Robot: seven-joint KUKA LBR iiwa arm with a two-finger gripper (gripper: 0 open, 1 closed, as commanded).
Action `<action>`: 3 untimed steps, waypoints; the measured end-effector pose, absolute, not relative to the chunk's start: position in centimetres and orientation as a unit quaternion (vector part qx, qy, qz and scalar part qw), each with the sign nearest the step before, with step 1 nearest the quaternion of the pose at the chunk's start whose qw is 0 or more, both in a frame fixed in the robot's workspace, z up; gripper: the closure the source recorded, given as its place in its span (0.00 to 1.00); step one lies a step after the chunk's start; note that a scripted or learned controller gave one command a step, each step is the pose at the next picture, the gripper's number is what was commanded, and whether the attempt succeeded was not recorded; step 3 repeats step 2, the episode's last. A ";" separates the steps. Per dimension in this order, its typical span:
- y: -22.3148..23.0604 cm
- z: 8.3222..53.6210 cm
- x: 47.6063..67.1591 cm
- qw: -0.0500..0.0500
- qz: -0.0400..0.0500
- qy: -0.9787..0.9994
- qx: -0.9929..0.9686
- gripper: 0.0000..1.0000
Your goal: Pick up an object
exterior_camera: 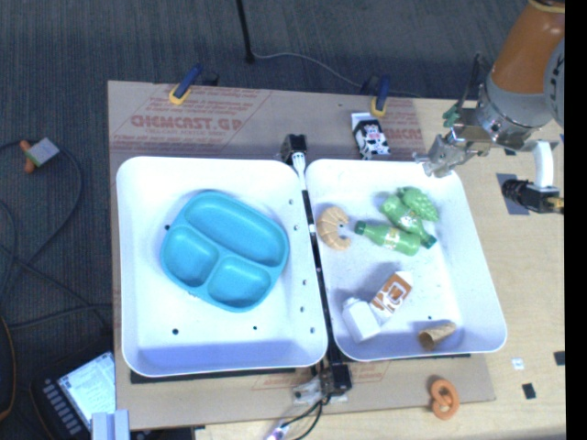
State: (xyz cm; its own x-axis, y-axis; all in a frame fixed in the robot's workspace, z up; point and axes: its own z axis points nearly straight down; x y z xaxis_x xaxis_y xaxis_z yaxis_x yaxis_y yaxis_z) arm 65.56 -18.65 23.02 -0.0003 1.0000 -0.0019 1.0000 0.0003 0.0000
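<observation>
Arm enters from the bench's right edge, orange band cut off by the top right corner of the frame. Claw hangs over the far right corner of the right bin, just at its rim; small and blurry there, so can't tell how it's set, and nothing seen in it.

Right bin contents: green bottle lying on its side near the middle, a green leafy toy touching it on the far side, probably a vegetable, shape hard to read. Donut-like ring close to the bin's left wall. White and orange carton tilted toward the near side, a white block just beside it. Brown cone-ish piece against the near rim, partly hidden by the rim.

Left bin holds a blue divided tray with three compartments, tilted.

On the bench outside the bins: small orange pretzel-shaped thing near the near edge, black and white figure beyond the far rims, yellow and blue clamps on the far edge
</observation>
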 end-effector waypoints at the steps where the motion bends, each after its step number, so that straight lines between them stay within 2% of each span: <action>1: -21.7 22.2 66.3 0.001 -0.001 0.707 0.707 1.00; 3: -20.5 23.6 66.6 0.002 0.000 0.707 0.707 1.00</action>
